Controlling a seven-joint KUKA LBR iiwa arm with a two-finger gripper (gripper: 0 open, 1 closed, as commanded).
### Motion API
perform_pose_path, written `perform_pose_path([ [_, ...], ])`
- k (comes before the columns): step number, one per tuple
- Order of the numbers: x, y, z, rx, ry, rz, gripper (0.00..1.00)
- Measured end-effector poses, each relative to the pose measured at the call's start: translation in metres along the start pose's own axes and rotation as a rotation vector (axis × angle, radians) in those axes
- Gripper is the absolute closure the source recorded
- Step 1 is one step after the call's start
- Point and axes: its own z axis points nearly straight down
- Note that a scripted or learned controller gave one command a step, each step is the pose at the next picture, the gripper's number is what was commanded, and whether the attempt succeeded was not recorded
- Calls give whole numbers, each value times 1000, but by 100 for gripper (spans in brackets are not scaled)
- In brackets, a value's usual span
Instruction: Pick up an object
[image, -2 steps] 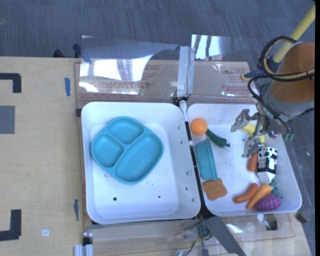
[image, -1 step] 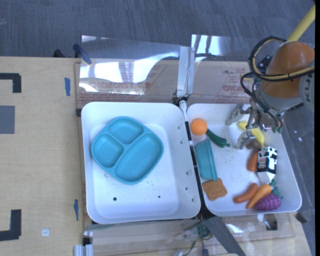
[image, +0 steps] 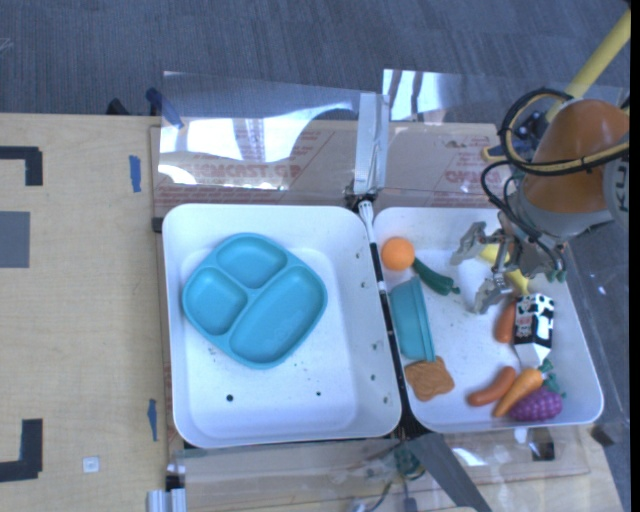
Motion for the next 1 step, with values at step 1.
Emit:
perform_pose_path([
  [1, 86, -4, -2, 2, -1, -34, 0],
])
